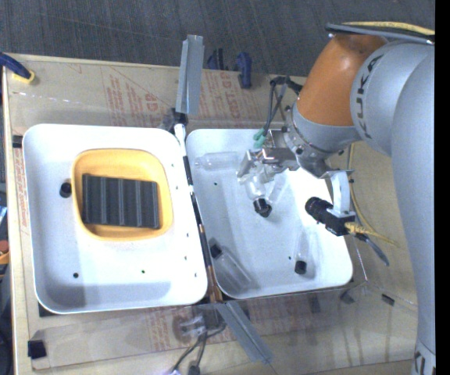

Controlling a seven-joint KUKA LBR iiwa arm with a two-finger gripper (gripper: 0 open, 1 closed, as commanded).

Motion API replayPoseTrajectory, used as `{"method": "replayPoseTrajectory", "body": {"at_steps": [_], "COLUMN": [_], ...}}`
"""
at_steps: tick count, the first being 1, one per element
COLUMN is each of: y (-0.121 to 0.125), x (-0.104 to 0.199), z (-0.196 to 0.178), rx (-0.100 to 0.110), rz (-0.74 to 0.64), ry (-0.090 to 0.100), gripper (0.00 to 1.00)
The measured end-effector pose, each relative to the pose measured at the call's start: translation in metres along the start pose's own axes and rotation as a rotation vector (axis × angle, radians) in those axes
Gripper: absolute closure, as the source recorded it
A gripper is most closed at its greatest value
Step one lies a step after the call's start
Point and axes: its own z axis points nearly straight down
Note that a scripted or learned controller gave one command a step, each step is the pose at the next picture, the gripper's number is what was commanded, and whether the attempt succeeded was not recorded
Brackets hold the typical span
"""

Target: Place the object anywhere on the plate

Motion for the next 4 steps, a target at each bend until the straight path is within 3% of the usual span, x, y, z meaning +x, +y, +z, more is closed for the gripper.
{"method": "replayPoseTrajectory", "body": {"at_steps": [1, 2, 3, 4], "y": [0.047, 0.061, 0.041, 0.041], "x": [0.037, 0.086, 0.101, 0.101], "z": [0.042, 0.04, 0.042, 0.041], "rx": [-0.001, -0.004, 0.002, 0.002], "rz": [-0.322, -0.485, -0.696, -0.696], "ry": [-0.003, -0.004, -0.002, -0.002], "gripper": [1.0, 1.0, 1.0, 0.0]}}
